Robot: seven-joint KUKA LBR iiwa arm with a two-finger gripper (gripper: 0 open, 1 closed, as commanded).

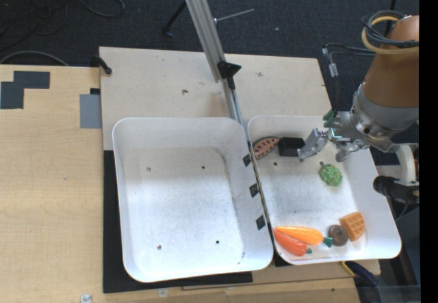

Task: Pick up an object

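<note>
On the worktop (157, 83), the left white bin (179, 195) sits beside the right white bin (383, 240), with the grey arm (390, 83) reaching over the right bin's far edge. Its jaws (330, 148) stand apart, clamped on nothing, above the green object (331, 175) near that bin's right wall. The orange carrot (298, 237), waffle-like orange piece (353, 226) and small brown ring (337, 233) lie along the near edge, and a brown striped object (265, 146) lies in the far left corner.
</note>
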